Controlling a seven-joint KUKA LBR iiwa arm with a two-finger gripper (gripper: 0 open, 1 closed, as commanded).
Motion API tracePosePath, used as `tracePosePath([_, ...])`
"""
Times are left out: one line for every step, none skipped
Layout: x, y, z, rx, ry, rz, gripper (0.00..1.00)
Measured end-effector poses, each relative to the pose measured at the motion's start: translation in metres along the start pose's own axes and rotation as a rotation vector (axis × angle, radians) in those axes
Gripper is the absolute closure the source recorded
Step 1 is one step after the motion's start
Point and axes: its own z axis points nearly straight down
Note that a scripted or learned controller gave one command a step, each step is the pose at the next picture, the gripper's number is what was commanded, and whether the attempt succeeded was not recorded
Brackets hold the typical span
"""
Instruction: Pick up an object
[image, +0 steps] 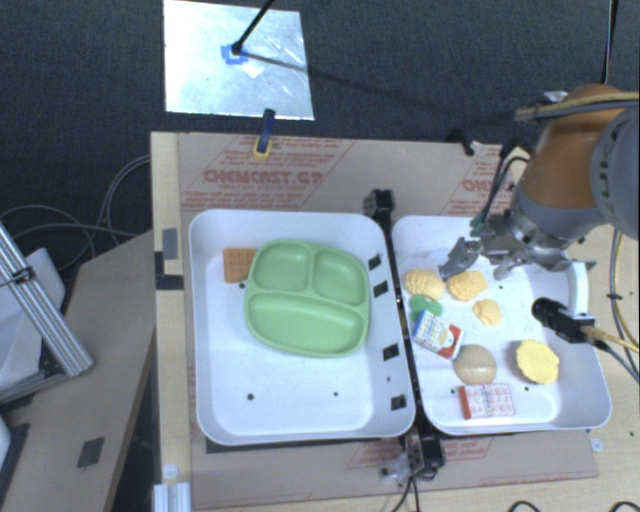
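Observation:
The right bin (590, 395) holds several small items. A yellow ridged piece (467, 287) and a yellow lump (422, 282) lie near its back left. A smaller yellow bit (487, 312), a green piece (424, 303) and a small printed carton (437, 333) sit near them. A tan potato (475, 363), a yellow disc (538, 361) and a red-and-white packet (487, 401) lie toward the front. My gripper (482, 262) hovers just behind the yellow ridged piece, open, with nothing between its fingers.
The left bin (215, 400) carries a green divided plate (307, 297) and an orange cracker (237, 264) by the plate's back left corner. The divider (395, 300) between the bins has black clips. A black part of the arm (560, 318) overhangs the right bin's right side.

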Motion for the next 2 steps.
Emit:
tracePosePath([0.000,0.003,-0.007,-0.012,-0.001,-0.002,0.00])
tracePosePath([0.004,0.004,0.036,-0.008,0.000,-0.001,0.00])
